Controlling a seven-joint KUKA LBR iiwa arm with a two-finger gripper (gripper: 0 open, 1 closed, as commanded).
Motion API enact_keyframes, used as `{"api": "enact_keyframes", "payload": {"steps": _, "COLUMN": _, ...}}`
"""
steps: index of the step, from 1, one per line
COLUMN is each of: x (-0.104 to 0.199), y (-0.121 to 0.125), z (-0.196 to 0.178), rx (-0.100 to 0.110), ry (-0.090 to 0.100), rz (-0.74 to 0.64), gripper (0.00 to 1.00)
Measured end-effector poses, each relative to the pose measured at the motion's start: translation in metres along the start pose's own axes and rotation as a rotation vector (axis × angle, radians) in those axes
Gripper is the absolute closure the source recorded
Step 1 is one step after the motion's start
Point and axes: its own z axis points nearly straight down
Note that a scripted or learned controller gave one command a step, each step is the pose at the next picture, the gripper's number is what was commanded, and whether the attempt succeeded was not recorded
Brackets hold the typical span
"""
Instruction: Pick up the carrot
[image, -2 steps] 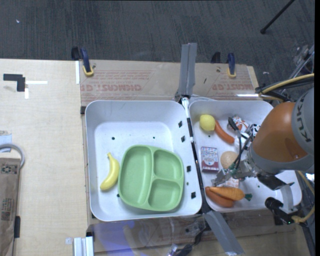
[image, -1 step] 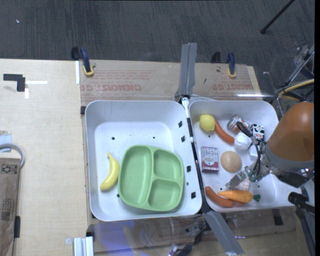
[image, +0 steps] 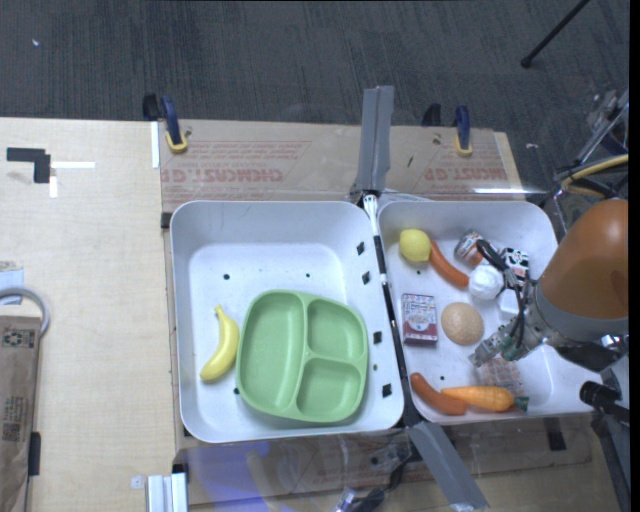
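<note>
Far left on the table (image: 90, 330), a brown paper bag (image: 18, 400) carries a small recycling mark, its text too small to read; the cardboard (image: 270, 160) behind the bins bears large reversed red print that I cannot read with confidence.

In the left bin (image: 190, 300) a banana (image: 220, 345) lies just beside a green divided plate (image: 303, 355); both are well apart from the work and pose no likely trouble.

In the right bin (image: 395, 400) a lemon (image: 415, 245) sits near the back; a small red-and-white box (image: 419, 318) shows print too fine to make out; a tan round object (image: 461, 324) sits just beside it.

The carrot (image: 482, 399) lies flat near the front wall of the right bin, its thick end touching or nearly touching a red-orange sausage-shaped piece (image: 436, 394); a second such piece (image: 449, 266) lies further back.

The pincer (image: 503, 345) hangs just behind the carrot, over a mottled pinkish item (image: 500, 374); whether it is spread or pressed together I cannot tell.

My judgement of the risks: the descent could land on the pinkish item instead of the carrot; a grasp at the thick end might catch the neighbouring sausage-shaped piece, similar in colour; the carrot could roll against the front wall and slip out; the smooth tapered body may squeeze free if gripped near the tip.
</note>
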Motion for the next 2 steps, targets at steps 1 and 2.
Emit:
{"api": "enact_keyframes", "payload": {"steps": 1, "x": 0.037, "y": 0.019, "z": -0.085, "rx": 0.002, "ry": 0.000, "rz": 0.197, "gripper": 1.00}}
{"api": "enact_keyframes", "payload": {"steps": 2, "x": 0.067, "y": 0.034, "z": -0.091, "rx": 0.001, "ry": 0.000, "rz": -0.235, "gripper": 1.00}}
